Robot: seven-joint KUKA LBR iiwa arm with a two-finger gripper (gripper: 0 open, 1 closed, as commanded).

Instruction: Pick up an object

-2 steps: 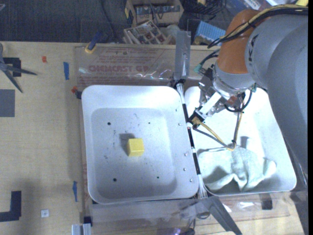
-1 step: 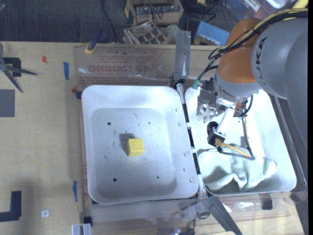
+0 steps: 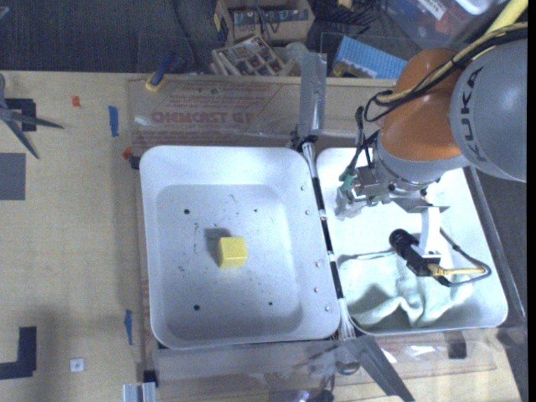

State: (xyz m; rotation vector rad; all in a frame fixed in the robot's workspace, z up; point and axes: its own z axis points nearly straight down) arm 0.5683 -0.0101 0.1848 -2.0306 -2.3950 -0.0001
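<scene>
Yellow block (image 3: 233,251) centre-left in left bin (image 3: 167,174), pale cloth (image 3: 402,301) lower right, gripper (image 3: 353,196) over right bin (image 3: 490,249), grip unreadable.

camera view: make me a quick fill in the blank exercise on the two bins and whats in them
1. The small block in the left bin is ____ in colour.
2. The crumpled pale cloth lies in the bin on the view's ____.
3. The arm, reaching over the cloth's bin, has an ____ band above its wrist.

Missing words: yellow; right; orange.
</scene>
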